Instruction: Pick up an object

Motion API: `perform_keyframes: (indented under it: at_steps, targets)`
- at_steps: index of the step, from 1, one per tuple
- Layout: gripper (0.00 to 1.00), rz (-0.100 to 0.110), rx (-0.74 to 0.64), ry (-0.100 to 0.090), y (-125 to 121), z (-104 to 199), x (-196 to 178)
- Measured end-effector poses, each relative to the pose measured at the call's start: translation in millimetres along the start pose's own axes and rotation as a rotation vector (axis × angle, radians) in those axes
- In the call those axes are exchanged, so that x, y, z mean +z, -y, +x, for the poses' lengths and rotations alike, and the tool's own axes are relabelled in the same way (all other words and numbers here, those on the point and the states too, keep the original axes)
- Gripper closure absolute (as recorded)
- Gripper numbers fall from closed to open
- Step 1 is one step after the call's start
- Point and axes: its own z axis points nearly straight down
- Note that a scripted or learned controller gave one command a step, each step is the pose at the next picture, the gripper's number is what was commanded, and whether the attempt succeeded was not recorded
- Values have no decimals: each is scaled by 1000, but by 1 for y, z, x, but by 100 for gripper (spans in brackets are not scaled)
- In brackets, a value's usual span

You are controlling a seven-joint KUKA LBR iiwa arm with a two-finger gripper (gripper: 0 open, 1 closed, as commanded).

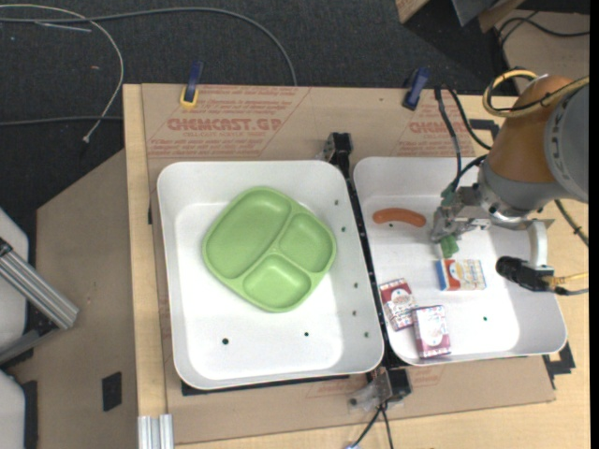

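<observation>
My gripper hangs low over the middle of the right bin, reaching in from the right. A small green object shows right at its tip; whether it is gripped I cannot tell. An orange-red sausage lies just left of the gripper. A blue and white box lies just below it. Two pink and white cartons lie near the bin's front left corner.
The left bin holds a green divided plate at its middle. A black bar separates the bins. A black cable end sticks out beside the arm on the right. Cardboard lies under both bins.
</observation>
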Motion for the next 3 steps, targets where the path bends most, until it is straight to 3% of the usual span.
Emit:
perform_keyframes:
  at_steps: [2, 3]
  targets:
    - [100, -8, -1, 4, -6, 0, -109]
    - [100, -3, -1, 2, -7, 0, -120]
